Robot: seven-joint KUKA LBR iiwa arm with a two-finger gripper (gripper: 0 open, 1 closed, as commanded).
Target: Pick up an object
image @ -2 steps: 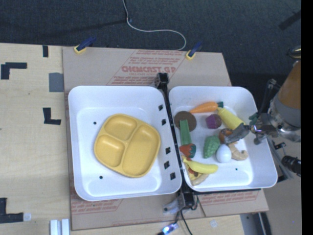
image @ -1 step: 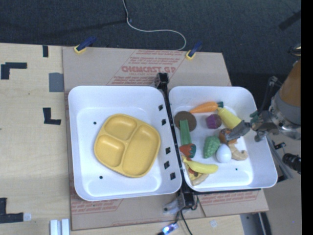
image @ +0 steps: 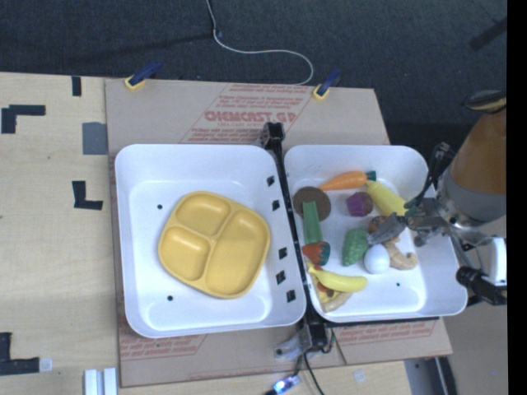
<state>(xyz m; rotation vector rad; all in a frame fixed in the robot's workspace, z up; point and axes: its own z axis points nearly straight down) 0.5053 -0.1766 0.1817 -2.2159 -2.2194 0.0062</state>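
The right bin (image: 412, 299) holds several toy foods: an orange carrot (image: 352, 180), a yellow corn-like piece (image: 385, 197), a purple item (image: 359, 204), a brown disc (image: 311, 202), a green stick (image: 313, 220), a red-orange piece (image: 317, 253), a green vegetable (image: 355, 246), a white egg (image: 376, 260), a banana (image: 339, 281) and a tan piece (image: 404, 260). My gripper (image: 389, 230) reaches in from the right and sits low over the pile, just above the egg and the tan piece, below the corn-like piece. Nothing visibly hangs from it.
The left bin (image: 136, 220) carries a yellow divided plate (image: 216, 243). A black divider clip (image: 272, 134) sits where the bins meet. The grey and orange arm (image: 482, 171) covers the right bin's right rim. Both bins rest on cardboard (image: 247, 113).
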